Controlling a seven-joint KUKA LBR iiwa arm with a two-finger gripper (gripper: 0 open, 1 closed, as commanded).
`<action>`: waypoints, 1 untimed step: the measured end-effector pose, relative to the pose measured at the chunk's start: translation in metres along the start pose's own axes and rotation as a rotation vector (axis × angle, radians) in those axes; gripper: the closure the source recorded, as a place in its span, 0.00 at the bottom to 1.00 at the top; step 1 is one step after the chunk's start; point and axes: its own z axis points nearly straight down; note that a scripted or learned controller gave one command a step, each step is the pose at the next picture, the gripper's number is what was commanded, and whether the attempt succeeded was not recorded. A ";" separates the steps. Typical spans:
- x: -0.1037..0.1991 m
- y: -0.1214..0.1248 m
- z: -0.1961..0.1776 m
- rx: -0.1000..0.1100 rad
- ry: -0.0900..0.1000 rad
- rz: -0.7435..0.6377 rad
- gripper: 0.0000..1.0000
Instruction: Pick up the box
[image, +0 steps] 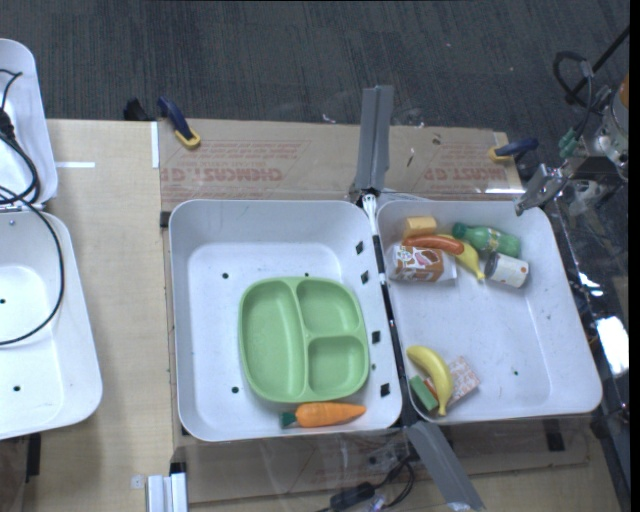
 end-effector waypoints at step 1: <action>-0.027 -0.025 0.125 0.001 0.000 0.065 0.00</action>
